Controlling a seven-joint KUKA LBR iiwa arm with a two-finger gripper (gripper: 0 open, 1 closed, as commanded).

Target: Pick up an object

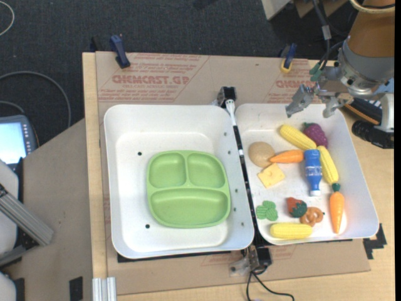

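**Arm poised over the far edge of the toy-food bin**

While nothing has been lifted yet, the gripper (313, 99) hangs above the far edge of the right bin (360, 221), its two fingers spread apart with nothing between them. I take this as the approach before a pick, the fingers held wide so they can drop around whatever is chosen.

Every candidate lies in that right bin: a purple grape bunch (315, 133) and a corn cob (297, 137) nearest the gripper, then an orange carrot (287, 157), a tan potato (260, 152), a cheese wedge (270, 176) and a blue bottle (312, 171). Toward the near edge sit a green broccoli (267, 211), a second corn cob (290, 231) and another carrot (338, 211). They are crowded, several touching, which may make a clean grab awkward.

Across the divider, the left bin (119, 168) carries a green divided plate (188, 189), perhaps kept apart as a drop spot.

Reaching in from the worktop's right far corner, the arm (373, 30) tilts its wrist down and leftward.
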